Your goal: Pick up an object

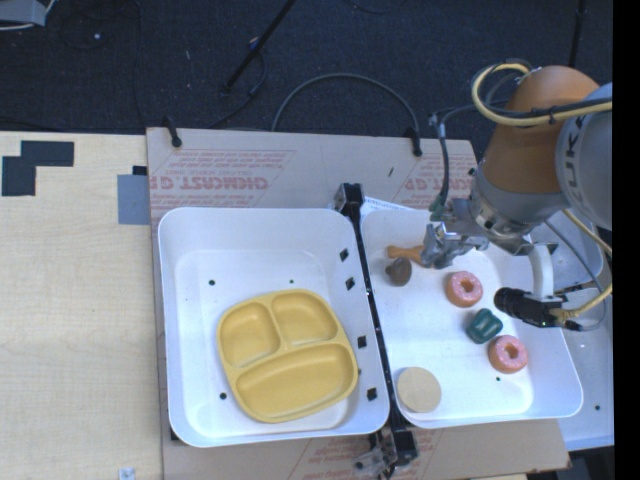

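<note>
Bench top (70, 298) is pale wood on the left, with dark floor and loose cables behind it. Left bin (190, 268) holds a yellow divided tray (288, 354), lying flat and slightly rotated. Right bin (545, 393) has the loose stuff: a small brown-headed piece with an orange handle (400, 266) near the divider, a tan round disc (419, 389) at the near edge, a pink donut (463, 288), a teal block (484, 325) and a second pink donut (508, 353). From here I see the gripper (443, 249) low over the right bin's far side, just right of the brown piece. Can't tell how its fingers stand.
</note>
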